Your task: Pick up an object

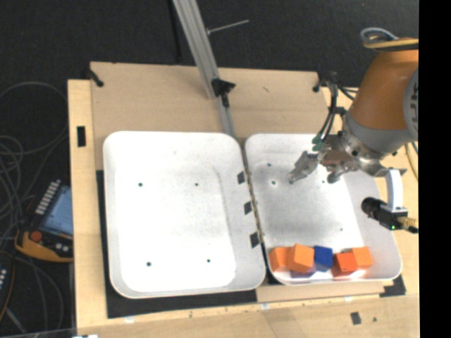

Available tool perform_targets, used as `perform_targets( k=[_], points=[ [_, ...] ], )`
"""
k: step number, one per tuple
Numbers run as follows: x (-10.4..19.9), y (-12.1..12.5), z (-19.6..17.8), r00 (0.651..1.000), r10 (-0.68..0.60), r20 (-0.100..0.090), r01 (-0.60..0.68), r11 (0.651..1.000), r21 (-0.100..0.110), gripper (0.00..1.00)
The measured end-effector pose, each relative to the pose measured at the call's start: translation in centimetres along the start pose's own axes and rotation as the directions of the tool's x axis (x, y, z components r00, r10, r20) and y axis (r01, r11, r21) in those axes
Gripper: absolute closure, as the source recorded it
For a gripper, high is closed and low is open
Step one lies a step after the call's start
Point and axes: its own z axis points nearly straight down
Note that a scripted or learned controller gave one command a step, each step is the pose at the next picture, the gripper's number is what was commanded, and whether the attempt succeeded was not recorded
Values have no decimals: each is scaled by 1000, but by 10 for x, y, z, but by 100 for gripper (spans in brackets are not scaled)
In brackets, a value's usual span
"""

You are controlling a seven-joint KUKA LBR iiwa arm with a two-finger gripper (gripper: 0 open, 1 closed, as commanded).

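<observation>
While the gripper (315,169) hovers over the right bin (310,210), its fingers (301,170) spread and holding nothing

Blocks sit at the bin's 6 o'clock wall: orange block (301,258) touching blue block (323,256); they look light, rigid, smooth-sided, best pinched across flat opposite faces, though crowding leaves little room

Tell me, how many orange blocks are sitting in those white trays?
4, as far as I can tell, all along the right bin's near edge: two left of the blue block at and, two right of it at and. Others may hide behind.
</observation>
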Motion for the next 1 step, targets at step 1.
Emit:
perform_targets(
  k=[1],
  points=[
    [46,-42,50,1000,-12,-3,12,1000,9,0]
  ],
)
